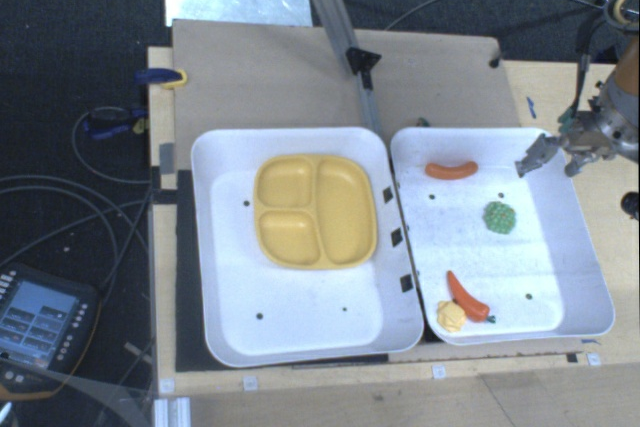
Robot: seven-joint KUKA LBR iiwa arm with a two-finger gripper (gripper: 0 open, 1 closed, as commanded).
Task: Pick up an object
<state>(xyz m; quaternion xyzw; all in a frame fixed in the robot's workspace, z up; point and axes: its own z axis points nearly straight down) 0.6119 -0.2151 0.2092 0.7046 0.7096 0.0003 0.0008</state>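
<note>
Hovering above the upper right rim of the right bin point(575, 215), the jaws point(556, 158) stand apart with nothing between them, two dark fingers splayed toward the bin's interior; the arm point(625, 105) enters from the right edge. The step in hand appears to be the approach: no object has been taken, and the jaws sit high and to the side of every candidate. Nearest is the sausage point(451, 170), lying flat near the bin's upper wall, left of the jaws; its long axis runs left to right with a slight upward curl at the ends, neither end distinguishable as a head. Below it, apart, sits a green ball point(500, 217), round and without a clear axis. At the lower left corner lie a carrot point(468, 297), long axis slanting from upper left to lower right, and a yellow lump point(451, 316) touching it. The left bin point(225, 315) holds a yellow plate point(314, 211) with three compartments. A pick of the sausage would likely call for travel leftward, descent, and closure across the short axis, that is, fingers set above and below it in this view. The surface point(260, 75) beyond the bins is bare board.
</note>
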